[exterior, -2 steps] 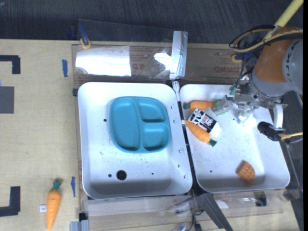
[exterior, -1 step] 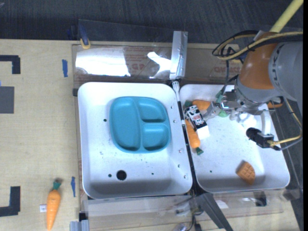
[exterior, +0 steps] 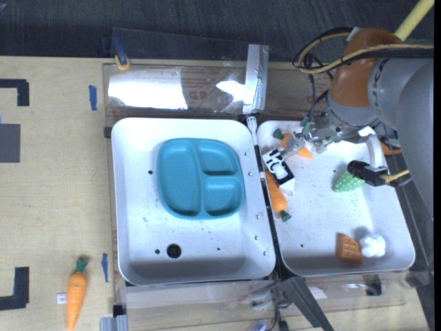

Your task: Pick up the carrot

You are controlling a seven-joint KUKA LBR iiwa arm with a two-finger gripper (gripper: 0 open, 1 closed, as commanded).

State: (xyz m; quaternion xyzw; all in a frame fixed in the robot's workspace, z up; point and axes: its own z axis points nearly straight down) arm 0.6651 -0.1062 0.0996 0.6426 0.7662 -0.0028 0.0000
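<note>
While the hand (exterior: 308,135) hovers, carrot (exterior: 276,192) lies just below-left.

Beneath me a pale wooden bench (exterior: 48,205) spreads out, marked with black squares (exterior: 8,143) and blue tape strips (exterior: 92,96). Dark carpeted floor (exterior: 172,5) lies beyond its far edge. Glare brightens a clear panel (exterior: 179,88).

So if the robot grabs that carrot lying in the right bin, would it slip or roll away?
The carrot looks like a smooth, stiff toy, so probably light. Its round, tapered body may roll or squirt out of a pinch. It lies close against the right bin's left wall, which could block rolling but crowd the hand.
</note>
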